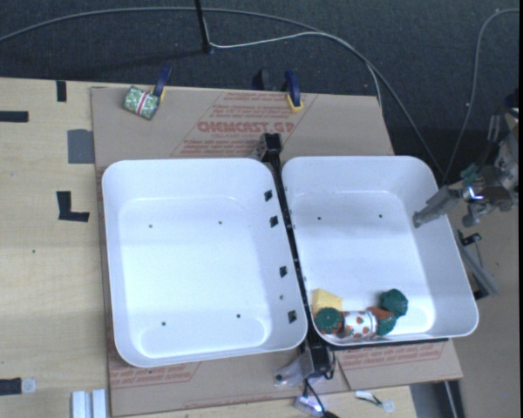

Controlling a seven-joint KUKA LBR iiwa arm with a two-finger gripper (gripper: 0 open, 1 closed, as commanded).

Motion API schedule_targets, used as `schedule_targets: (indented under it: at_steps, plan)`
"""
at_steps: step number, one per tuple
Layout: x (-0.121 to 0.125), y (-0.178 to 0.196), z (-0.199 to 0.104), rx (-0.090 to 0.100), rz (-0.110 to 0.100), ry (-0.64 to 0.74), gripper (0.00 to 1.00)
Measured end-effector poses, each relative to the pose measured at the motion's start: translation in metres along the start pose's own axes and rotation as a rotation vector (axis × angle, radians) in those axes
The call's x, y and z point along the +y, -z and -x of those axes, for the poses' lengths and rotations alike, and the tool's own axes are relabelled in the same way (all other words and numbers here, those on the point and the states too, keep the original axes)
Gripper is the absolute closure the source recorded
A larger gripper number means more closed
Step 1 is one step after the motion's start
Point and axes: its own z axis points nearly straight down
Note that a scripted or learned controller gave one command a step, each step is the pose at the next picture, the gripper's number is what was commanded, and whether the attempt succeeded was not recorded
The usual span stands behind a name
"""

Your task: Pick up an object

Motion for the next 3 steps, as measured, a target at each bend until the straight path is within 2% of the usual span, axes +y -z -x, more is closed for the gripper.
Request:
schedule_targets:
  at_steps: [1,2,3]
  plan:
    - [0.001,0.002,0.0,-0.001,0.004,0.001,0.0]
    - [0.001,-0.06,-0.005,0.001,-0.001,0.001,0.0]
    - [-0.005,-0.104,-0.003,0.0,0.0,0.001,0.0]
